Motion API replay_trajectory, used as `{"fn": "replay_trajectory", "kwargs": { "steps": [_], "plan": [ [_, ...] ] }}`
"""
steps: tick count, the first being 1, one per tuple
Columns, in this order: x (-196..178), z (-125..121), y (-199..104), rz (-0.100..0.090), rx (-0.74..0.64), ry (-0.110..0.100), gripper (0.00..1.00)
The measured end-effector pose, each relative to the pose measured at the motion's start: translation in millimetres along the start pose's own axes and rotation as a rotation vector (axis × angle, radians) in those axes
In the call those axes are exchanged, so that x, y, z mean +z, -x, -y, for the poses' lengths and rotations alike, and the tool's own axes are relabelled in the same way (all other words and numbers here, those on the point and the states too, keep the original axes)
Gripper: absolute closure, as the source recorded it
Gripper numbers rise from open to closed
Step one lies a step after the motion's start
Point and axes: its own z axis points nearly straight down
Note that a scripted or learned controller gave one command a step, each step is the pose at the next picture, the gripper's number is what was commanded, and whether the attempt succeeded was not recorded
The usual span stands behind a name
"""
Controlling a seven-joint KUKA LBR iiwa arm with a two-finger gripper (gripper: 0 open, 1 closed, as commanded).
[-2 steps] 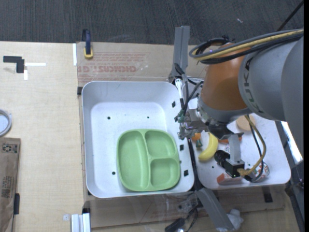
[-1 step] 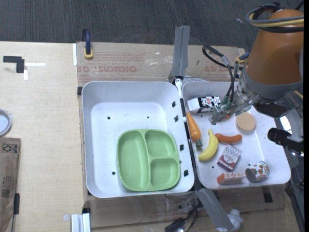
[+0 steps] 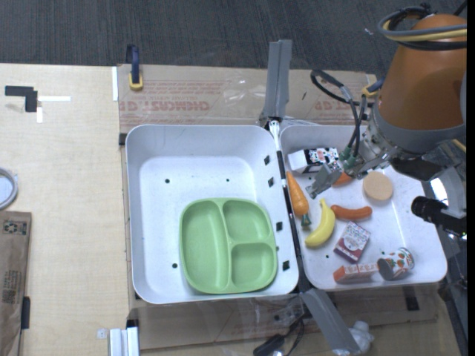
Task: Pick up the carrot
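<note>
The carrot (image 3: 297,196) is orange with a small green tip and lies along the left wall of the right bin (image 3: 434,269), pointing roughly toward the front. My gripper (image 3: 327,177) hangs low over the back left part of that bin, just right of the carrot's upper end and a little apart from it. A small orange-red piece (image 3: 343,179) shows right beside the gripper; what it is cannot be made out. The carrot rests on the bin floor with nothing holding it.
In the right bin lie a banana (image 3: 321,225), a red sausage (image 3: 351,213), a tan disc (image 3: 378,188), a small box (image 3: 352,242), a can (image 3: 395,264), a red packet (image 3: 355,274) and a printed card (image 3: 321,156). The left bin (image 3: 148,169) holds a green divided plate (image 3: 228,245).
</note>
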Motion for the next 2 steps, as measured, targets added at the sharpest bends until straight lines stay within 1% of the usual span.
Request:
{"fn": "replay_trajectory", "kwargs": {
  "steps": [1, 2],
  "plan": [
    [85, 48, 42, -0.001, 0.02, -0.001, 0.0],
    [38, 25, 58, -0.001, 0.03, 0.0, 0.0]
  ]
}}
